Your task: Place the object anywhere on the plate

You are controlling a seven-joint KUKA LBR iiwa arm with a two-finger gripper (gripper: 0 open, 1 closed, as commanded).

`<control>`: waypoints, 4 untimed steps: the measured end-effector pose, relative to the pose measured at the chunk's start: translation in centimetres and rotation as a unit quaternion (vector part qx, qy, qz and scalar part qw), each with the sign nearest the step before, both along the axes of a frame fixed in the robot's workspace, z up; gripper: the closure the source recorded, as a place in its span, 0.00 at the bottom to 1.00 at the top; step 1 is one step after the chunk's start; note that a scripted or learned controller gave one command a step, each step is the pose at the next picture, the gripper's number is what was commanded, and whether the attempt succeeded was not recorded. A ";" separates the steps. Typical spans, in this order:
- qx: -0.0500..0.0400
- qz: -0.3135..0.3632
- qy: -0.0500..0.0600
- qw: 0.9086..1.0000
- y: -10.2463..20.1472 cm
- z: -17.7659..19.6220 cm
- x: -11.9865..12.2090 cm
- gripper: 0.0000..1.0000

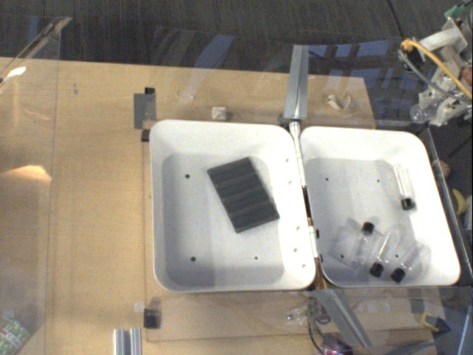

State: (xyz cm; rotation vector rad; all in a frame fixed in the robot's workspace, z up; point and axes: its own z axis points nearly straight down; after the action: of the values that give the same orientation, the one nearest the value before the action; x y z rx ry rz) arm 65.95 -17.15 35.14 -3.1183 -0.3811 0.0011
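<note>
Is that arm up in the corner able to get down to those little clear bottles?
Probably yes: the vials lie uncovered in the right bin, nothing above them, with the arm just beyond its far corner.

No text, label, brand, number or sign can be read anywhere in this view. The dark grey ribbed rectangular plate (242, 194) carries only its moulded ridges, without any writing. The small clear plastic vials with black caps (386, 257) have no label that is readable. At the lower left corner of the wooden bench there is a small patch with a green and white pattern (9, 336), but it is too small and blurred to tell if it has letters.
</note>
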 end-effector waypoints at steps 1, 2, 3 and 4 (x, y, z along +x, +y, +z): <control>0.000 -0.011 0.001 1.000 -2.6 2.2 0.3 1.00; 0.001 -0.004 0.002 1.000 -2.1 3.0 0.4 1.00; 0.001 0.002 0.003 1.000 -1.8 3.9 0.5 1.00; 0.001 0.008 0.005 1.000 -1.5 4.8 0.6 1.00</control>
State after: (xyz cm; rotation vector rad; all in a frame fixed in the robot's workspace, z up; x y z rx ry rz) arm 66.58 -18.63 39.91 -3.1120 -0.4044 0.0155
